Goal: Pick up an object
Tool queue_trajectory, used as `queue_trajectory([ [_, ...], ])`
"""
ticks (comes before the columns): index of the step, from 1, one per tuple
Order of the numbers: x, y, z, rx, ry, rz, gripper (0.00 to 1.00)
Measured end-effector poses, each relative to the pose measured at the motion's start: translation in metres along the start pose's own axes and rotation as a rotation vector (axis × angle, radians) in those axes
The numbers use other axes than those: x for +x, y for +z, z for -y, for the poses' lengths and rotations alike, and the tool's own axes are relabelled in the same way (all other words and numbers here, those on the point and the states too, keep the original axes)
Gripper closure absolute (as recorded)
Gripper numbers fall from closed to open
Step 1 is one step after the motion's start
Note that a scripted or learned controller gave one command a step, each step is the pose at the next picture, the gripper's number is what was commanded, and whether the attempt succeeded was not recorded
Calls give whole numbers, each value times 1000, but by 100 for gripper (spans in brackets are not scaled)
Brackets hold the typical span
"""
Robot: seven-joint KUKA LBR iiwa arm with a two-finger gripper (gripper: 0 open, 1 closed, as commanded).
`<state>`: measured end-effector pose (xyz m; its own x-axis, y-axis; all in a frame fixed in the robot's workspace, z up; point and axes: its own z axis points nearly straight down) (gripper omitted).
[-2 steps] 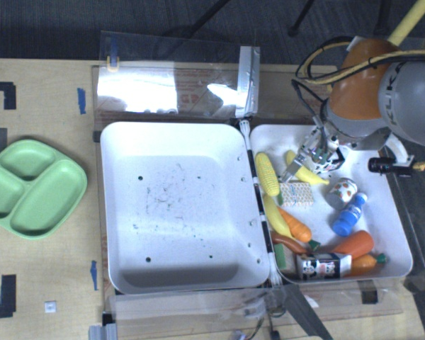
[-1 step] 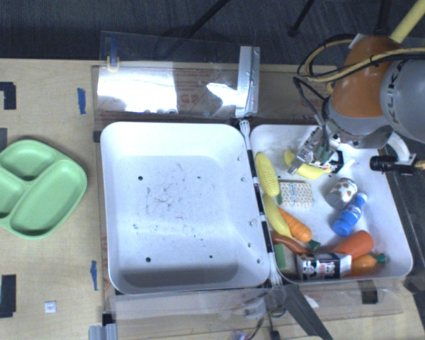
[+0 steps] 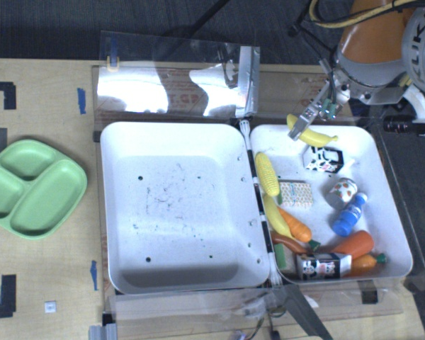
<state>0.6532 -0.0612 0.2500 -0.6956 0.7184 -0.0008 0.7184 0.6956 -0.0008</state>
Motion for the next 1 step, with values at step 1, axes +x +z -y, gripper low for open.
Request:
queue_trajectory([
  [1,5,-23,20,1,-143,-1,100],
])
